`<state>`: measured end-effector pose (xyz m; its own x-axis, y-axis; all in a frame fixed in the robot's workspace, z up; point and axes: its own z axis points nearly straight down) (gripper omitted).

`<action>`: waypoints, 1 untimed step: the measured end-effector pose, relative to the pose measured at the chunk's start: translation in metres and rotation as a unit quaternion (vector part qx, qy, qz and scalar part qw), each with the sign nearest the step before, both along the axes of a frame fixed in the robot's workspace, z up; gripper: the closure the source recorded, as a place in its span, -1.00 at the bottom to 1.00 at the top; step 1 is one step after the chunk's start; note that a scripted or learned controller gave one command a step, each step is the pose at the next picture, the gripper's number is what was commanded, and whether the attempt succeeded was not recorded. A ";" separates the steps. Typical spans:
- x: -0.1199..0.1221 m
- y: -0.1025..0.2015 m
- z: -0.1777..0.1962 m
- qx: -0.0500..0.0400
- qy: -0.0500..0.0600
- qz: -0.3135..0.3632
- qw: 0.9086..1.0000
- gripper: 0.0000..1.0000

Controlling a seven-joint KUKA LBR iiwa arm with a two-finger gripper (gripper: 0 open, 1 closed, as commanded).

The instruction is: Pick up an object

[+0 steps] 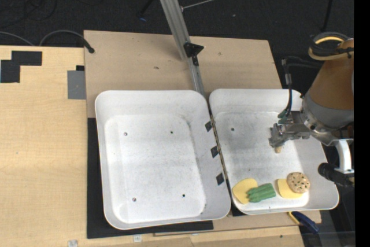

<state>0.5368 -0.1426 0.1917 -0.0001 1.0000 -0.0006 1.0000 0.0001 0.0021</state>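
Here, end effector [278, 142] grip unclear; two yellow pieces [243, 189], one green [261, 192], one cookie [298, 182]

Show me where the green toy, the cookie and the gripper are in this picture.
green toy [261, 192], camera view, middle of its green body.
cookie [298, 182], camera view, centre of its speckled brown top.
gripper [278, 142], camera view, at its fingertips over the right bin.

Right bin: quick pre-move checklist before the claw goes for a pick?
1. Targets present: green piece, yellow piece and brown speckled round piece lie in the right bin: ok.
2. Claw over the right bin: ok.
3. Claw above a target: not ok, the pieces lie nearer the bin's front edge.
4. Claw free of objects: cannot tell.
5. Green piece separated: not ok, it touches the yellow piece.
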 end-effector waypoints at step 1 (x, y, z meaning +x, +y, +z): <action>-0.007 0.003 0.059 0.000 -0.001 0.001 1.000 1.00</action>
<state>0.5301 -0.1401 0.2503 -0.0012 1.0000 -0.0006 1.0000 0.0012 0.0036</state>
